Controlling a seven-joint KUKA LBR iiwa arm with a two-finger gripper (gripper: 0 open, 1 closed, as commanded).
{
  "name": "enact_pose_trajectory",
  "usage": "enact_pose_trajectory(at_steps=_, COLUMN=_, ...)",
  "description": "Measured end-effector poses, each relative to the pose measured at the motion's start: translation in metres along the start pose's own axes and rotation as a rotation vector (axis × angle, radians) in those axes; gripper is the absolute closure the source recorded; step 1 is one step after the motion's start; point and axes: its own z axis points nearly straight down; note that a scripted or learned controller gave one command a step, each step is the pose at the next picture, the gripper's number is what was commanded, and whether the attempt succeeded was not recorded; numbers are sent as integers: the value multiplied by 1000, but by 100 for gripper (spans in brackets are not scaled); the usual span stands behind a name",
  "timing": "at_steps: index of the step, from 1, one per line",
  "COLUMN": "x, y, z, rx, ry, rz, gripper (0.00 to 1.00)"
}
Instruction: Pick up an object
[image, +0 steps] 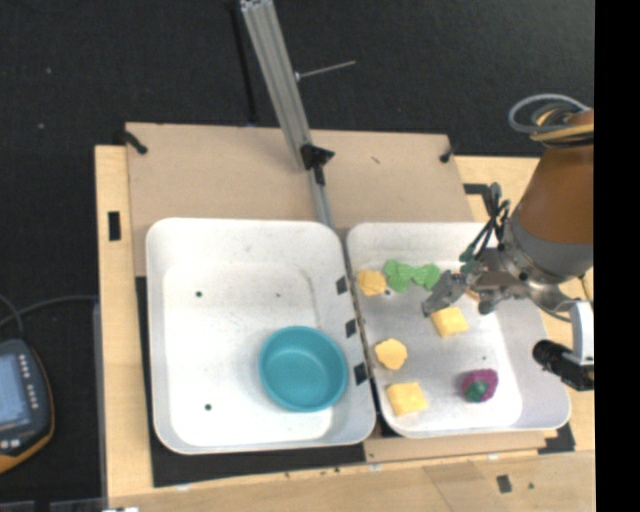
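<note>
Grey metal, the end effector (447, 297) hangs low over the middle of the right bin (540, 405), and I cannot tell how it is set. Just beneath its tip lies a yellow block (451, 321), so close they look to be touching, though nothing is plainly gripped. Toward the bin's far edge sits a green piece (410, 275), with a small yellow lump (372, 283) beside it at the wall shared with the left bin (200, 250). Nearer the front edge are another yellow lump (390, 352), a yellow cube (405, 398) and, at the front right, a purple and green toy (479, 385). A blue bowl (302, 368) stands in the left bin's front right corner. Both bins rest on the counter (115, 300).
</note>
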Motion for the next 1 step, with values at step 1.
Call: enact_pose_trajectory(at_steps=1, x=0, y=0, z=0, rx=0, ry=0, rz=2, gripper=0)
